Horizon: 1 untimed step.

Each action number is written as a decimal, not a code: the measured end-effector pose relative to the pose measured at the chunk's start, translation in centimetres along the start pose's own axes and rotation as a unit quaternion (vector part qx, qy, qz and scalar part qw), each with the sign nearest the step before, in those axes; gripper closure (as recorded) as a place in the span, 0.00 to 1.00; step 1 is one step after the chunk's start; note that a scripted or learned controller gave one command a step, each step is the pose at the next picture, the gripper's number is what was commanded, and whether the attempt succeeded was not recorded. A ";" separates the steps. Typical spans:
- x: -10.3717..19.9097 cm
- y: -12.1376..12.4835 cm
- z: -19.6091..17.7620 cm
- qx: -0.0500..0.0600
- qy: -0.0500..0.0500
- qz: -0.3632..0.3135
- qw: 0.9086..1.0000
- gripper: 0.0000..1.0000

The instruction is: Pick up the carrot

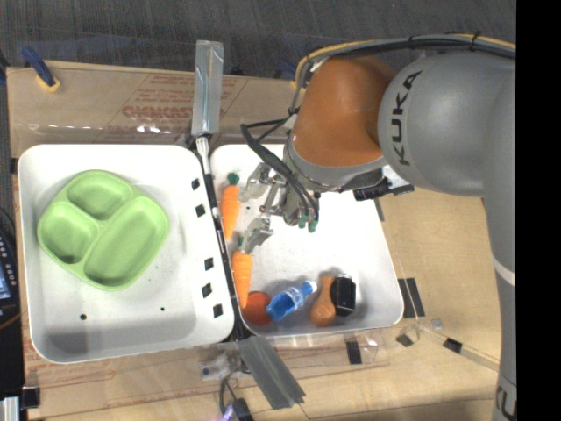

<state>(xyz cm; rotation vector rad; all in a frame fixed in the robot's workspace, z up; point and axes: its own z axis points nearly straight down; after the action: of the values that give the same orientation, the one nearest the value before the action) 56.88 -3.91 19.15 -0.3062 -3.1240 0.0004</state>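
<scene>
Two carrots lie along the left wall of the right bin [368, 235]. The upper carrot [230, 210] is orange with a green tip at its far end. The lower carrot [241, 274] lies just below it, pointing toward the bin's front. My gripper [256, 209] hangs low over the right bin, just right of the upper carrot, with its two metal fingers spread and nothing between them. One fingertip [254, 185] is near the carrot's top, the other nearer the gap between the two carrots.
Along the right bin's front lie a red-orange round thing [256, 306], a blue bottle [291, 299], an orange-brown piece [324, 302] and a black block [344, 295]. The left bin [53, 331] holds a green three-part tray [103, 226]. The arm covers the right bin's far side.
</scene>
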 end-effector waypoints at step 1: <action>0.9 -1.6 0.0 0.000 0.001 -0.064 0.998 0.00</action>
<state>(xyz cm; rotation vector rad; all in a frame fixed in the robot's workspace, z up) 55.68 -5.32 19.10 -0.1065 -3.1351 0.0000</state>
